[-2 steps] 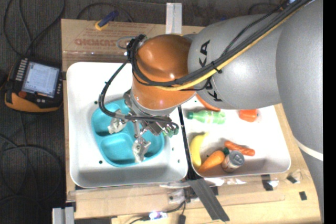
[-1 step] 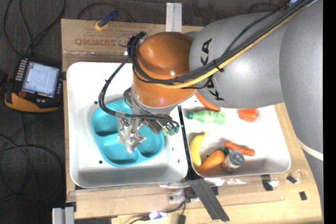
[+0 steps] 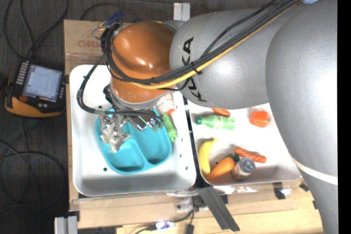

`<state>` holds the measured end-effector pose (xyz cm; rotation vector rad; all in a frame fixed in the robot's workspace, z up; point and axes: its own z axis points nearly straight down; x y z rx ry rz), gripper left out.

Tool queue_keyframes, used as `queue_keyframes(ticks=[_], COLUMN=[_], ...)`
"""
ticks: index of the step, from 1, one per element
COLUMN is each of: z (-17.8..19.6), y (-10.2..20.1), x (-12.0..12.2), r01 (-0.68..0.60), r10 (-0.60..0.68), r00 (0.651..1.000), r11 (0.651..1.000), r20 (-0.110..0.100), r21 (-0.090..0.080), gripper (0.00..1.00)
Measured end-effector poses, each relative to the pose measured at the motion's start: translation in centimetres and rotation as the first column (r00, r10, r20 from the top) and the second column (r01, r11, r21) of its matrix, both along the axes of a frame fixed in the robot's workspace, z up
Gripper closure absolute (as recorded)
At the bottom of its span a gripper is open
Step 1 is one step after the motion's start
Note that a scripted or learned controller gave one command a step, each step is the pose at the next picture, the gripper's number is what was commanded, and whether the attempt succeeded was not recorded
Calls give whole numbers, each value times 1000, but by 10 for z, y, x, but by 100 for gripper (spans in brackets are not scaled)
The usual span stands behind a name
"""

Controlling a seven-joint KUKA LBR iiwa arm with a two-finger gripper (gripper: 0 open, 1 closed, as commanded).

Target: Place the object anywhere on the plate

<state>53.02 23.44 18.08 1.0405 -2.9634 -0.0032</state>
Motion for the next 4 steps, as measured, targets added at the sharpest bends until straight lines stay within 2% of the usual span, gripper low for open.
queue_keyframes(ticks=[1, 2, 3, 4], z=[-19, 43, 22, -27], y=[-8, -2, -1, 0], x=[-41, -36, 29, -6], r01=[158, 159, 168, 441], r10=[-158, -159, -168, -441], r00=[988, 987, 986, 897], r11=[988, 987, 986, 897], r20=[-3, 1, 2, -2], r21=[-1, -2, -2, -3], gripper=[100, 100, 100, 100])
